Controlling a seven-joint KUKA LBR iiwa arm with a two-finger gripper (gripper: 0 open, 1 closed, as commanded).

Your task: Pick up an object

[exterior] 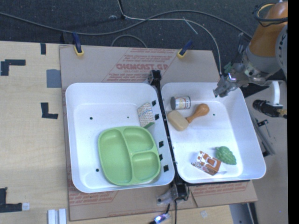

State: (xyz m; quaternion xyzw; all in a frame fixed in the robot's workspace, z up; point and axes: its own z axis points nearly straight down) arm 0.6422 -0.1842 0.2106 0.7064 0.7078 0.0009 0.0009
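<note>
Single fixed camera, mounted above the bench (28, 125), looking down at a slant. Far enough back to take in both white bins whole: left bin (79, 125) centre-left of frame, right bin (247, 139) centre-right. Cardboard sheet (135, 64) under the bins, squared roughly to the frame. Dark floor (56, 8) with cables across the top of frame, marking the far side. Arm (268, 36) entering from upper right corner. Near edge of bench cut off at bottom of frame.
</note>
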